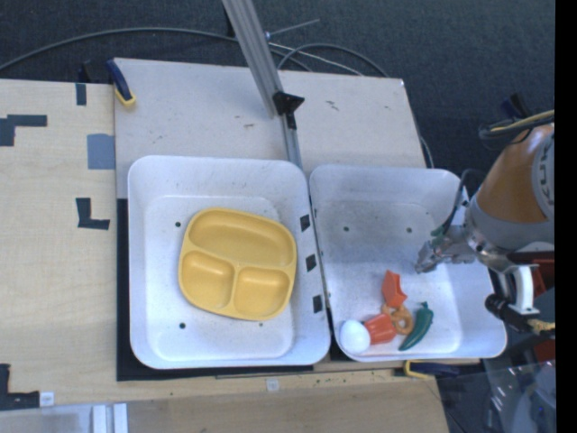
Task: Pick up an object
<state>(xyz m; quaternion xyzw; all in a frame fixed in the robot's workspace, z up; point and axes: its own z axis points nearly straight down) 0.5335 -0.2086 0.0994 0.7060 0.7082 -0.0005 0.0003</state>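
Note:
In the right bin lie a red-orange piece, an orange toy with a pretzel-like part, a green pepper and a white egg, all near the front. My gripper hangs low at the bin's right side, just right of and above the red-orange piece. Nothing shows between its fingers. The arm's orange band sits above it at the right.
The left bin holds a yellow divided plate. A grey metal bar slants down from the top to the seam between the bins. A blue and yellow clamp lies at the back left.

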